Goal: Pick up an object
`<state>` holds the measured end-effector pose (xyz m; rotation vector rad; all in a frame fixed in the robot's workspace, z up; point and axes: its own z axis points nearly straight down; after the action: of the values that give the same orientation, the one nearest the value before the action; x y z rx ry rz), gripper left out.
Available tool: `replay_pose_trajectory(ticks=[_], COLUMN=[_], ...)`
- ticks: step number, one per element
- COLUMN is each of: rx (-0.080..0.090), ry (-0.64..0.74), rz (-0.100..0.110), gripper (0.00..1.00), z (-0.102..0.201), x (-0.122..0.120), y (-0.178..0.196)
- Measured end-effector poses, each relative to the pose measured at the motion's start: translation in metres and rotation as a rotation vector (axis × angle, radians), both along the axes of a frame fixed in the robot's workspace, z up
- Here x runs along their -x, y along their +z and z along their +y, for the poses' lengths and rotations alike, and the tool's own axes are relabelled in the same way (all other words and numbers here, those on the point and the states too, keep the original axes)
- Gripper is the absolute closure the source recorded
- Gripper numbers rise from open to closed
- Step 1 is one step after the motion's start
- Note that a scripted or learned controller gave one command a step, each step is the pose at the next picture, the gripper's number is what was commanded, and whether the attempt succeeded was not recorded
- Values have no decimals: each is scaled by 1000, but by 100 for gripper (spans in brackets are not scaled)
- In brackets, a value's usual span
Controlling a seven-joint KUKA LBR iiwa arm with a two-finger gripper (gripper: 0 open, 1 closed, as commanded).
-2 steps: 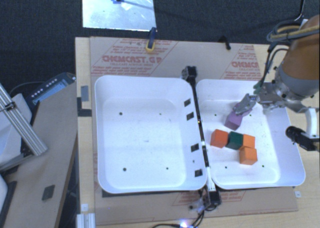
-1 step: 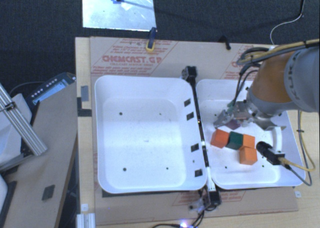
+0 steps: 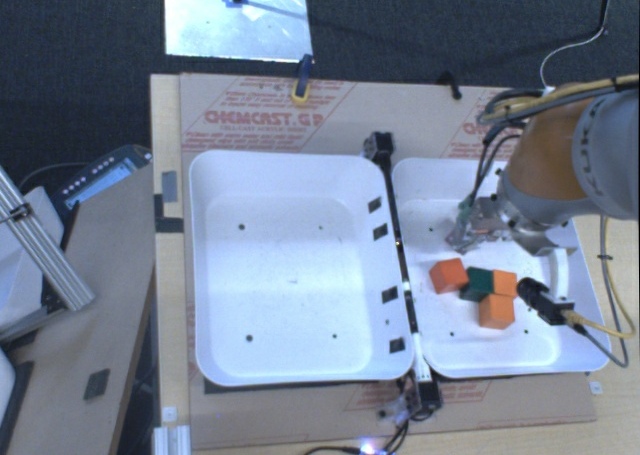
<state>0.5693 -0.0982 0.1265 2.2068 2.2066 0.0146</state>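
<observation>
We see the gripper low over the right bin, its fingers (blurred, small, partly masked by the wrist) in a state we cannot tell. Within that bin, an orange block lies just below the gripper, beside a dark green block. Two more orange blocks touch the green one's far side.

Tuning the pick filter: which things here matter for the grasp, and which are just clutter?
Job:
orange blocks
green block
right bin
pincer

Lying about:
left bin
foil sheet
yellow clip
keypad
</observation>
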Motion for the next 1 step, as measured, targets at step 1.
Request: replay_pose_trajectory(ticks=[1], rx=[-9], ry=[1], rz=[23], gripper=[100], z=[10], x=[37], y=[-44])
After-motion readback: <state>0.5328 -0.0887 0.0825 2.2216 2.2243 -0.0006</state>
